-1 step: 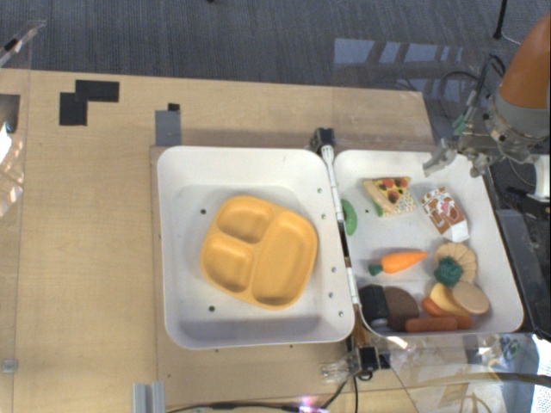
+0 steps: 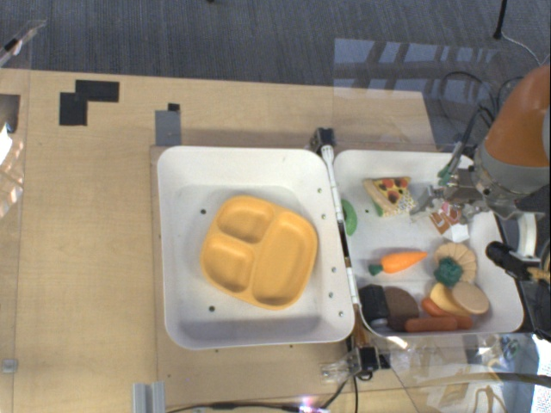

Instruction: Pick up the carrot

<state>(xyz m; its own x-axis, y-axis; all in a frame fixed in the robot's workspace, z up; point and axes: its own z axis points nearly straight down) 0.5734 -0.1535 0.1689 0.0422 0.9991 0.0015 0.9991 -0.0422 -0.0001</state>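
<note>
Claw (image 2: 441, 203) sits over the upper part of the right bin (image 2: 366, 172), arm (image 2: 519, 136) coming in from the right edge with its orange band showing. Can't tell if the claw is released or clenched; nothing visibly caught in it. Carrot (image 2: 399, 262) lies flat on the bin floor, below and a bit left of the claw, apart from it, green end pointing left. Pizza slice (image 2: 389, 193) lies just left of the claw, near it. Below the claw, right of the carrot: a tan ridged piece (image 2: 458, 256) with a dark green item (image 2: 448, 273) on it. Further down, a sausage (image 2: 432, 323) and dark brown piece (image 2: 399, 305) near the bin's bottom wall. Far left of the claw, left bin (image 2: 176, 256) holds a yellow divided tray (image 2: 258, 252). Both bins rest on the wooden worktop (image 2: 77, 256).
</note>
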